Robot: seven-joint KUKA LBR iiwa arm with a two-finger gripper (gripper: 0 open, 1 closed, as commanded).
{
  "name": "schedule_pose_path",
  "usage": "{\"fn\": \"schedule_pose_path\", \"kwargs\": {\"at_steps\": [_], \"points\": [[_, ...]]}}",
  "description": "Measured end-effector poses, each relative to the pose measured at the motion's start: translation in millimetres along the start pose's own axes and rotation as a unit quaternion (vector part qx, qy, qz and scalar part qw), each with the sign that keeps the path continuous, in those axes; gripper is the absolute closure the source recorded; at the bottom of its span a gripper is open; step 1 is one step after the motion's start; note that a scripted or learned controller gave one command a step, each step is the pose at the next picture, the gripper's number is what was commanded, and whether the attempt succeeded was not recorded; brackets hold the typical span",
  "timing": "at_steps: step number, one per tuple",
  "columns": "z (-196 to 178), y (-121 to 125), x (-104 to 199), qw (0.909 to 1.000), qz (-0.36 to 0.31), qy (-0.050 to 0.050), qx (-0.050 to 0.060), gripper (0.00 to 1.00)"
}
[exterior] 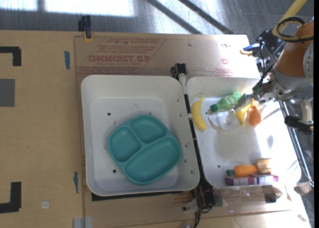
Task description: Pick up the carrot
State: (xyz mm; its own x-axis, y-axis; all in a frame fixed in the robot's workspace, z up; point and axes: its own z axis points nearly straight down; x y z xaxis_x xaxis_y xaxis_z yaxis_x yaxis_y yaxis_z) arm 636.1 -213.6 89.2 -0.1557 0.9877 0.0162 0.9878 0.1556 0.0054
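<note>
The carrot (pixel 244 170), orange with a green stub at its left end, lies on its side near the front of the right bin (pixel 234 147). The gripper (pixel 255 97) hangs at the bin's far right, well behind the carrot and apart from it. It sits just above a cluster of toys: an orange rounded piece (pixel 254 116), a yellow piece (pixel 242 114) and a green bottle (pixel 227 101). The grey arm with its orange band (pixel 293 60) comes in from the right.
A banana (pixel 198 114) lies along the right bin's left wall, beside a clear plastic item (pixel 223 120). A tan piece (pixel 264 164) and a pink-purple box (pixel 251 179) flank the carrot. The left bin (pixel 94 122) holds a teal divided plate (pixel 144 148).
</note>
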Motion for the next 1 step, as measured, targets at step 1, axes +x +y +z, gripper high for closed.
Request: {"fn": "schedule_pose_path", "kwargs": {"at_steps": [1], "points": [[0.2,16.1,-2.9,0.9997,-0.023,0.002,0.007,0.00]]}}
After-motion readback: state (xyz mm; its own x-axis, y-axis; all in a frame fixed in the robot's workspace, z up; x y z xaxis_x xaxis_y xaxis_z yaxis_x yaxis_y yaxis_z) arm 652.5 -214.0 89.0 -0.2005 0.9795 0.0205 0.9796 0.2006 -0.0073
